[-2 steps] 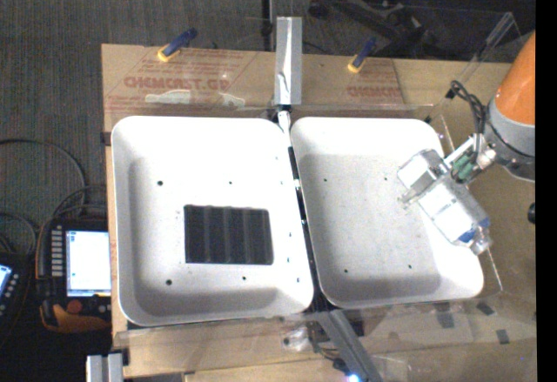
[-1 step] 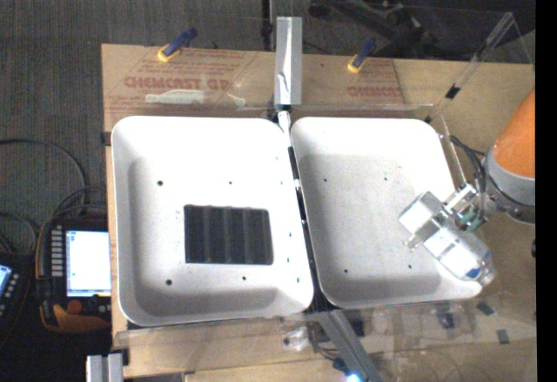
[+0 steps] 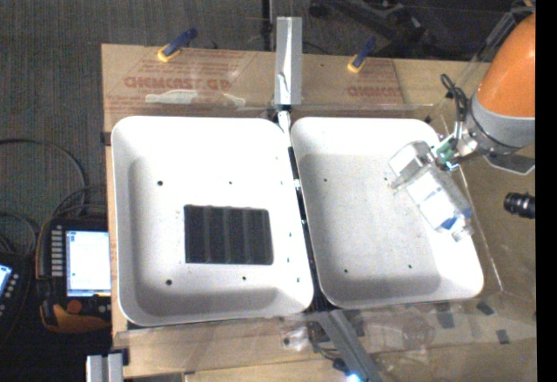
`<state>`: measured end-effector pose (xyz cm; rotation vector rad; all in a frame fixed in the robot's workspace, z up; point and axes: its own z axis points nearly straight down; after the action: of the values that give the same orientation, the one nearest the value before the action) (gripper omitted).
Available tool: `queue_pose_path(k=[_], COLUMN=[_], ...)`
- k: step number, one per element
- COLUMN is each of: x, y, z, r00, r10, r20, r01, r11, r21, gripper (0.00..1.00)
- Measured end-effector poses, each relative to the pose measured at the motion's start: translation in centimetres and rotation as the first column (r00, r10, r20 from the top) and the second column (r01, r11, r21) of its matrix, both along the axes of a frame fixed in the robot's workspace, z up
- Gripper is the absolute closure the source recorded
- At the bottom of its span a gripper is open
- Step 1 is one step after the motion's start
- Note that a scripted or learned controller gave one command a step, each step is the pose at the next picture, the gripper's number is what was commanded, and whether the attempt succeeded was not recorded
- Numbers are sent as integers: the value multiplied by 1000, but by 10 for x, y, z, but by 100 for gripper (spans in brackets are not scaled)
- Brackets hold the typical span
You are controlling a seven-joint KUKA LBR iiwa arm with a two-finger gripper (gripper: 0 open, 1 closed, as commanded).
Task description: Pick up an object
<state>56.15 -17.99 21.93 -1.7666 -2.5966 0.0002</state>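
A dark, ribbed rectangular object (image 3: 228,234) lies flat on the floor of the left bin (image 3: 139,154), near its middle. My gripper (image 3: 412,165) hangs over the right part of the right bin (image 3: 348,137), reaching in from the grey wrist and orange band at the right edge. Right beside it, toward the bin's right wall, is a pale translucent shape with a small blue bit (image 3: 446,217). I cannot tell whether that shape is a loose object or part of the gripper. The gripper is far from the dark object, one bin across.
A metal divider post (image 3: 287,67) stands at the back between the bins. Two clamps (image 3: 177,43) hold the brown board behind them. A handheld pendant (image 3: 78,263) lies left of the bench, off the work area.
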Motion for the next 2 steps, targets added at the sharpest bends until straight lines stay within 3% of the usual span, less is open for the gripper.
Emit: queue_pose_path(k=[1,2], x=[26,-3], y=[-44,-44], z=[-47,72], r00=[1000,984], r10=[-29,-177], r20=[0,2], r01=[29,177], r11=[1000,984], r21=[-4,-4], gripper=[0,0])
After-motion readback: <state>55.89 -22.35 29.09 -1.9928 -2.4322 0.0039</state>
